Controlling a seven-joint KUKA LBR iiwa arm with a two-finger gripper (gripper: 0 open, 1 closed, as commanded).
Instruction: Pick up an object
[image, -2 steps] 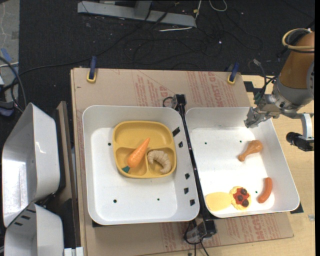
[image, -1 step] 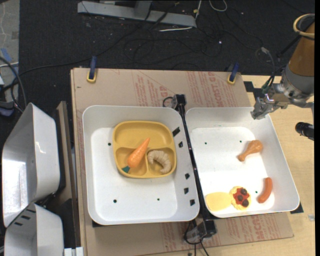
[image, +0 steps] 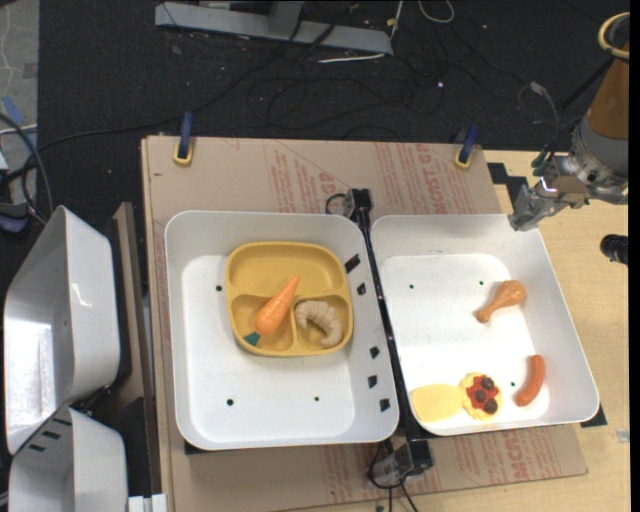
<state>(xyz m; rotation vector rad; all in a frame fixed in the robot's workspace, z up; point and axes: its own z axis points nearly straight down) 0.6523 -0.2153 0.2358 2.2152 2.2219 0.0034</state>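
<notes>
The right bin (image: 445, 275) holds a toy chicken drumstick (image: 501, 300), a red sausage (image: 530, 380) and a yellow piece with red berries (image: 465, 397) at its front. In the left bin (image: 200, 330) a yellow divided plate (image: 280, 262) carries an orange carrot (image: 277, 305) and a pale shrimp (image: 320, 320). My gripper (image: 525, 210) hangs above the right bin's far right corner, well clear of the drumstick and apart from every object. Nothing shows between its fingers.
Both bins rest on a cardboard sheet (image: 300, 170) held by yellow clamps (image: 183, 150) at the back. White containers (image: 55, 310) stand at the left. Cables (image: 300, 70) lie on the dark floor behind.
</notes>
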